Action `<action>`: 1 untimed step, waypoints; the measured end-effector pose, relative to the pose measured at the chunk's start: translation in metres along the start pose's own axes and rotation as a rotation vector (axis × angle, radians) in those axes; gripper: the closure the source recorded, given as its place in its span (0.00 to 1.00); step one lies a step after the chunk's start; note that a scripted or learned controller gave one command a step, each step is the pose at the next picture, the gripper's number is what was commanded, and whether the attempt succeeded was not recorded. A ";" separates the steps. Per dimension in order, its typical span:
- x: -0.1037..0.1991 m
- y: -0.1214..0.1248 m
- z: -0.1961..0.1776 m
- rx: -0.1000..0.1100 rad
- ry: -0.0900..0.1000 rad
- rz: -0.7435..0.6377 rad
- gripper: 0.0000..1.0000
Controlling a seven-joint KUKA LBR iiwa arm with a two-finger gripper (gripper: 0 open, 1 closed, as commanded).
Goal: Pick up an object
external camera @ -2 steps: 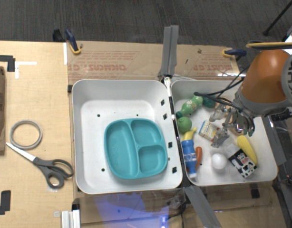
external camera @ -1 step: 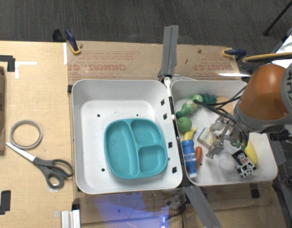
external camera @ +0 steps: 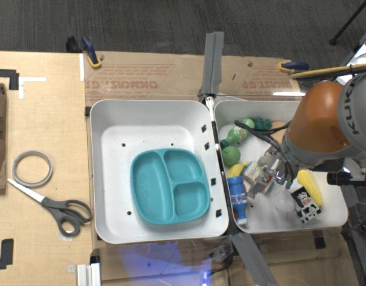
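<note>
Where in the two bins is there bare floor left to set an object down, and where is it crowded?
Left bin: bare floor rings the teal divided plate, widest along the far wall and left wall. Right bin: crowded; green items, a blue bottle, corn and the end effector fill it. Only a strip along the near wall, between bottle and dice-like block, is bare.

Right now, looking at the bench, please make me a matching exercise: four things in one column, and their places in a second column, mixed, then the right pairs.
Things:
1. teal divided plate
2. scissors
3. corn cob
4. roll of tape

Places:
A. right bin, near its right wall
B. bench, left of the bins, nearer the front edge
C. left bin
D. bench, left of the bins, just behind the scissors

Pairs: 1-C, 2-B, 3-A, 4-D
</note>
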State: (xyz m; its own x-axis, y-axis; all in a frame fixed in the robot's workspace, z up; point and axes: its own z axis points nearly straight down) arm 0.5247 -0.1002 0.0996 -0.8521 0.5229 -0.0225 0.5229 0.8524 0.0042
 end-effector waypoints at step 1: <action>0.002 0.004 0.000 -0.003 0.002 0.130 0.00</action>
State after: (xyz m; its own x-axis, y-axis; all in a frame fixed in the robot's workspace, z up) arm 0.5248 -0.0960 0.0993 -0.7771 0.6290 -0.0197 0.6290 0.7774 0.0102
